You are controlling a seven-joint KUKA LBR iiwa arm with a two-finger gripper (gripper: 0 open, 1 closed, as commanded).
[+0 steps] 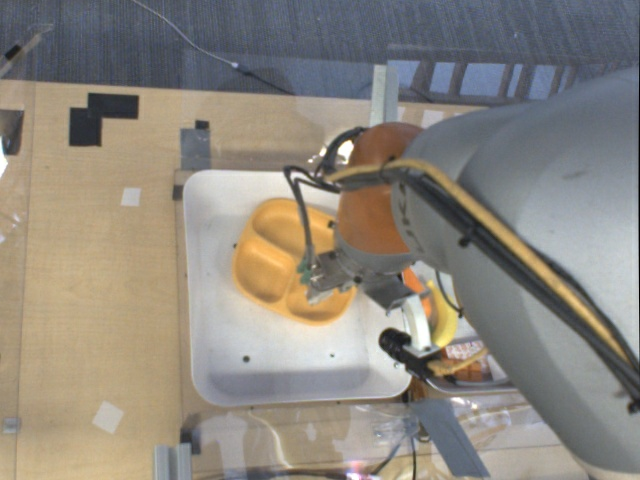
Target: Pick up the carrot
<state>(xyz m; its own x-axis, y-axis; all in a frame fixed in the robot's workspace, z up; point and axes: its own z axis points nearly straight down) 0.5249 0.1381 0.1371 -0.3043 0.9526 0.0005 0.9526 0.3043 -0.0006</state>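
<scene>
— Where was the arm (530, 218) when you looked?

— It came in from the right and hung over the seam between the two bins, the big grey link filling that side, the orange band (375, 203) just right of the yellow dish (275, 258). The wrist was tipped down and leftward, so the end effector (318, 280) sat low over the dish's right edge, above its lower lobe.

— Open or closed?

— I couldn't tell. The fingers were small, dark and tangled with cable against the yellow, and the wrist hid the rest. I saw nothing I could call gripped.

— And the dish itself?

— It lay in the left white bin (215, 358), up toward the bin's right half, a lobed yellow-orange thing with shallow hollows.

— The carrot?

— Right of the dish, past the bin wall, in the neighbouring bin. There was a small orange piece (413, 281) peeking out just under the wrist housing, which I took for the carrot. A yellow banana (446, 320) curved down beside it, and a printed packet (468, 353) lay below that. The end effector was to the carrot's left, apart from it.

— Anything else on the table (90, 298)?

— Black squares (100, 118) sat far up and left of the dish.
</scene>
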